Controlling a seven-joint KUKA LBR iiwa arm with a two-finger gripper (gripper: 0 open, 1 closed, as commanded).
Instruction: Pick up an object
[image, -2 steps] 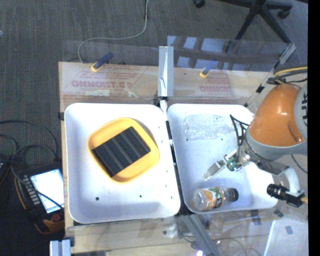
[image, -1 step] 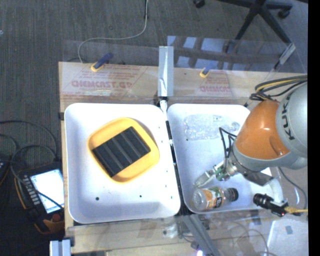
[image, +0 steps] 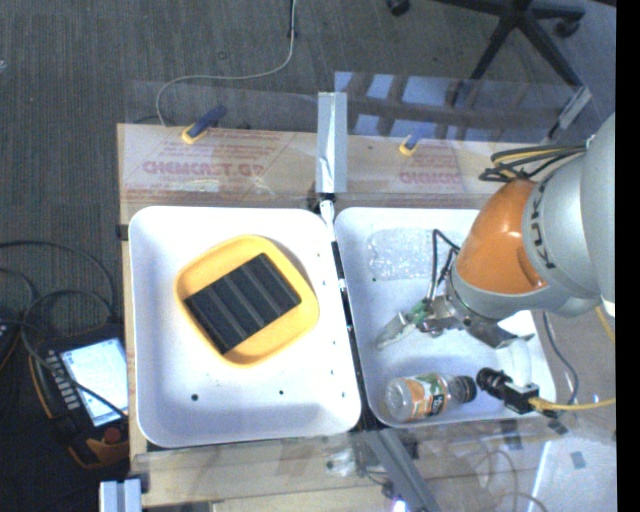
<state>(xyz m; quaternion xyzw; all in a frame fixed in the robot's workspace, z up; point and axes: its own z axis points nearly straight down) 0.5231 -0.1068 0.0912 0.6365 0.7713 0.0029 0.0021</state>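
My gripper (image: 408, 325) hangs low over the middle of the right bin (image: 352, 300), under the grey arm with its orange band (image: 500, 250). A clear plastic bottle (image: 425, 395) with a coloured label and a dark cap lies on its side near the bin's front wall, just below the gripper. A crumpled clear plastic piece (image: 400, 252) sits at the back of the same bin, above the gripper. In the left bin (image: 150, 300) rests a yellow rounded object with a black ribbed top (image: 245, 298). Nothing shows in the gripper.
A metal divider post (image: 330, 140) stands at the back between the bins. Cardboard (image: 200, 165) with clips lies behind them. A handheld device with cables (image: 85, 375) sits on the floor at left.
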